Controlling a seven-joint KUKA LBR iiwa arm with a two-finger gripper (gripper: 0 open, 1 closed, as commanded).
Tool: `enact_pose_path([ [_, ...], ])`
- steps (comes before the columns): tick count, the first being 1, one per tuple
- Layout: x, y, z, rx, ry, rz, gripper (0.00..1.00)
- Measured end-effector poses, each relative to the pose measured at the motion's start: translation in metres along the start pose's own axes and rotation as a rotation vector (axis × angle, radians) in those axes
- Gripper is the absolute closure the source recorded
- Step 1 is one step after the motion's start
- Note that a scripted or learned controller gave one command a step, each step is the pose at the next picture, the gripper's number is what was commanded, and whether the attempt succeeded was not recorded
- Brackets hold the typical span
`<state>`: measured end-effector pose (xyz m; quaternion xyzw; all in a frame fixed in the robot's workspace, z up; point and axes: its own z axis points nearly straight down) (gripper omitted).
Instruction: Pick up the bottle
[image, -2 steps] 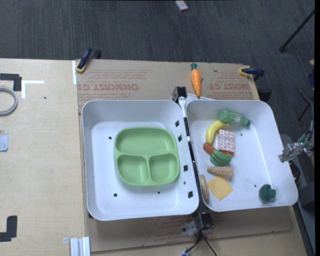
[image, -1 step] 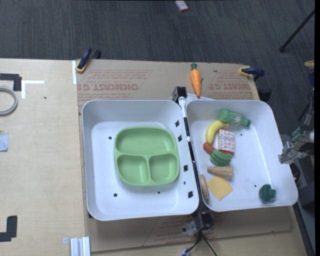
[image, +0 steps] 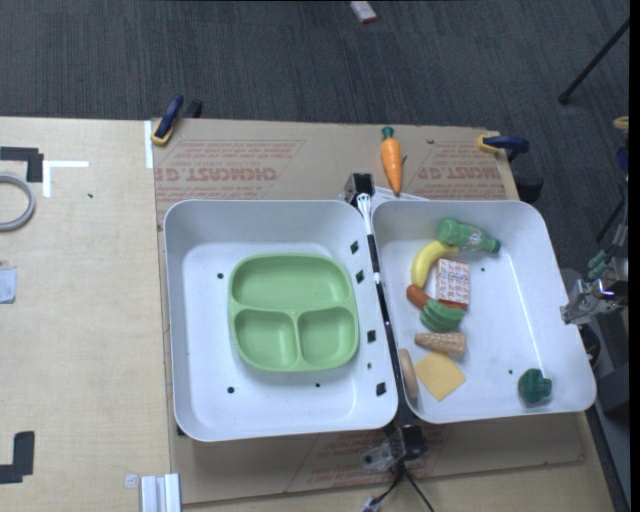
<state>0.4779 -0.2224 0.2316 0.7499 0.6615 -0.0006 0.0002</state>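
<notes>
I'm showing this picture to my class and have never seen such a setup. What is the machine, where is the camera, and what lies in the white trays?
The camera is fixed above a bench and looks down at a slant. The machine is a robot arm that reaches in from the right; a metallic part of it shows at the right edge, too small to tell what its fingers are doing. It holds nothing that can be seen.

Two shallow white bins sit side by side. The left bin holds a green divided plate. The right bin holds toy food: a green bottle near the far edge, a banana, a small red and white box, a yellow cheese wedge and a small green piece in the near right corner. A toy carrot lies outside the bins on the cardboard.

The job is to pick up the bottle, which lies untouched.
</notes>
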Motion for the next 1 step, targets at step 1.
enact_pose_path([
  [1,0.0039,-0.0010,0.0090,0.001,0.001,0.227,1.00],
])
